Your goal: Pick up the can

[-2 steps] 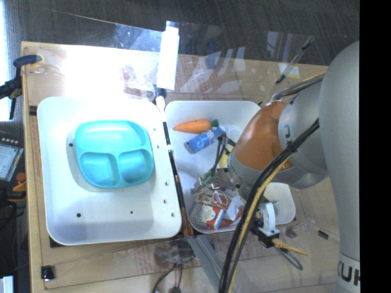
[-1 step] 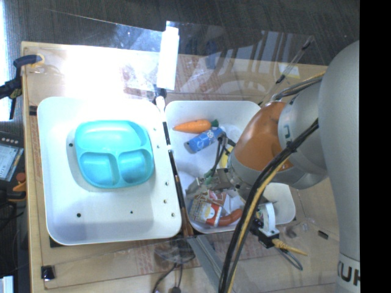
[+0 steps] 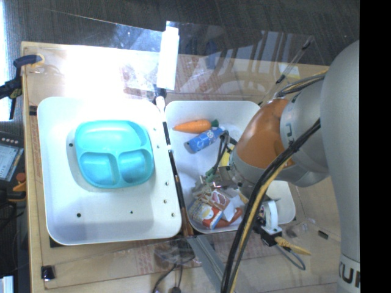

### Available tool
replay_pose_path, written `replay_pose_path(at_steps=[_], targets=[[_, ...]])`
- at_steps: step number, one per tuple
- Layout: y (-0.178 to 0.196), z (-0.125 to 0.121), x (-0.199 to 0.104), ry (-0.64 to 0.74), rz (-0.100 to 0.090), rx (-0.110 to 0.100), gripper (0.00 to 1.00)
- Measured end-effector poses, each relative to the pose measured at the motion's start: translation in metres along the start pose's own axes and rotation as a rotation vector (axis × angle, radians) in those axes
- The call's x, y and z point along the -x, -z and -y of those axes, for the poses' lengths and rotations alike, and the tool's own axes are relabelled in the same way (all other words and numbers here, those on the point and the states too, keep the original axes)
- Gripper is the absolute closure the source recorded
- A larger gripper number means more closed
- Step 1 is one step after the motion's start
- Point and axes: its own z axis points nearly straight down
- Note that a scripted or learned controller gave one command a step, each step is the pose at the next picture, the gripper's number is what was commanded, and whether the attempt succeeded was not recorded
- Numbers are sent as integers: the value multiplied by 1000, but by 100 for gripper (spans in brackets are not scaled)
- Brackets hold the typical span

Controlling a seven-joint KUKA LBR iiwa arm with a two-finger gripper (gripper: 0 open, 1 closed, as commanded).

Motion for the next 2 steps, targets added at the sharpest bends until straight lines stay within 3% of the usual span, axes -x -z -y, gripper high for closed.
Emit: replay_pose_path(at_steps=[1,2], targets=[[0,0,0,0,0,-1,0],[8,1,1,4,2,-3,100]])
